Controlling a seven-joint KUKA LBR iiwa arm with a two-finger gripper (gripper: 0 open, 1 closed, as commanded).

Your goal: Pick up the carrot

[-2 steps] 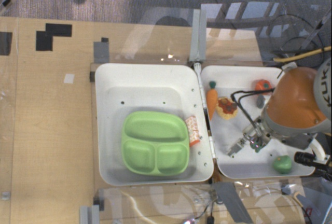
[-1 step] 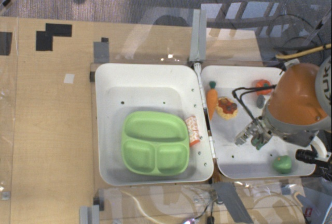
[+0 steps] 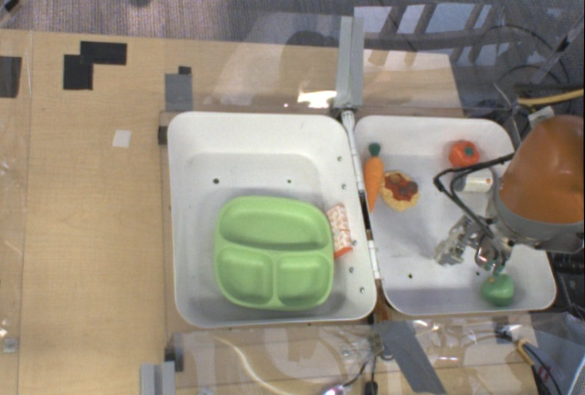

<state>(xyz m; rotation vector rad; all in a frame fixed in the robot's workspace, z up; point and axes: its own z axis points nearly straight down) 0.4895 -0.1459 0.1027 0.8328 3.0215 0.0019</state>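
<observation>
Orange and tapered, the carrot (image 3: 373, 181) is seen lying in the right bin (image 3: 416, 293), hard against that bin's left wall, with its green top pointing toward 12 o'clock. Just beside it, at its 3 o'clock, a small round pizza-like toy (image 3: 400, 190) with a red centre is laid flat on the bin floor. A red tomato-like toy (image 3: 463, 153) is found near the far right corner of the same bin, at about 2 o'clock from the carrot, and a green round item (image 3: 498, 289) is set near the front right corner, at about 4 o'clock.

The tool (image 3: 472, 247) is positioned low over the right bin's floor, well apart from the carrot and at about its 4 o'clock, with the green item close by at the tool's 5 o'clock. Whether its metal parts are apart or together cannot be told, since they are seen as a blurred cluster; nothing can be made out between them. The orange band of the arm (image 3: 547, 178) is seen at the tool's 2 o'clock.

In the left bin (image 3: 192, 146), a light green divided plate (image 3: 273, 250) is laid flat, and a small packet (image 3: 339, 229), possibly a wrapped snack, is leaned at the plate's 3 o'clock edge. Both bins are carried by the wooden tabletop (image 3: 82, 229).
</observation>
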